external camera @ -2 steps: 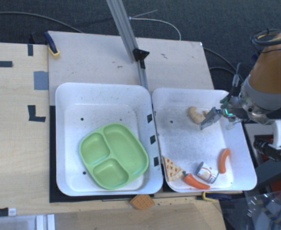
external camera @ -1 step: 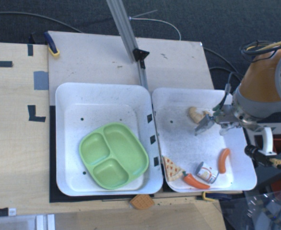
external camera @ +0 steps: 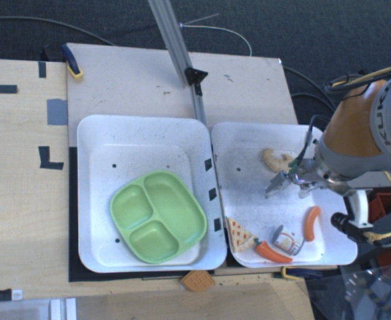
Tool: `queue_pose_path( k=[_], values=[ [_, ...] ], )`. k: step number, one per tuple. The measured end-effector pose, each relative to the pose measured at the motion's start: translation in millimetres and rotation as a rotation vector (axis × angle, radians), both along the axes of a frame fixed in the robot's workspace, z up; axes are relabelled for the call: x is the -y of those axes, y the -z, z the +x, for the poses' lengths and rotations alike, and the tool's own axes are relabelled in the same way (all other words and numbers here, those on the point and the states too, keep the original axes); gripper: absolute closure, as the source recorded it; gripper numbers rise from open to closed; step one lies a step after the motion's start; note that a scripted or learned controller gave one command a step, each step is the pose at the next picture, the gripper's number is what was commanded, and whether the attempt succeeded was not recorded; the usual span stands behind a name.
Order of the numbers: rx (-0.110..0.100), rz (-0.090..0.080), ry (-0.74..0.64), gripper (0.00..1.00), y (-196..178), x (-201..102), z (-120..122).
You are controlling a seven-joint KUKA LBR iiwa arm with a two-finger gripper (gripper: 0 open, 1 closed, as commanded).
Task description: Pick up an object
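We see two white bins side by side on the bench. The left bin [external camera: 95,179] holds a green divided plate [external camera: 158,216] in its lower half, close to the front wall, leaving open floor toward the back wall and the left wall. The right bin [external camera: 249,145] keeps its things along the edges: its middle and its back left area are bare.

The arm [external camera: 355,135] reaches over the right wall of the right bin. Its gripper [external camera: 283,179] hangs above the bin's upper right part, fingers spread apart with nothing between them, one dark finger [external camera: 273,188] pointing down and to the left.

Just beside the gripper, toward the back wall, lies a tan lump [external camera: 273,157]. An orange sausage [external camera: 310,223] lies near the right wall. Along the front wall we find a waffle wedge [external camera: 239,233], a carrot [external camera: 271,252] and a small can [external camera: 287,240], close together. A brown biscuit [external camera: 197,281] sits outside the bins, just past the front edge.
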State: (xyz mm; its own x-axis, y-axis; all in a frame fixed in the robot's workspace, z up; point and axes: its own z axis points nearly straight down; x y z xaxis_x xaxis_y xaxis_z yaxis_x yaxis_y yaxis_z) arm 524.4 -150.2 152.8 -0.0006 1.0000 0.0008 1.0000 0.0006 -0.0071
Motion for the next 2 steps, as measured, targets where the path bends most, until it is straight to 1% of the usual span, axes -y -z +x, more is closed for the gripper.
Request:
queue_pose_path(
  k=[1,2],
  values=[
    [0.005,-0.002,-0.001,0.00,62,-4,0],
    [0.002,0.000,-0.002,1.00,51,-4,0]
  ],
)
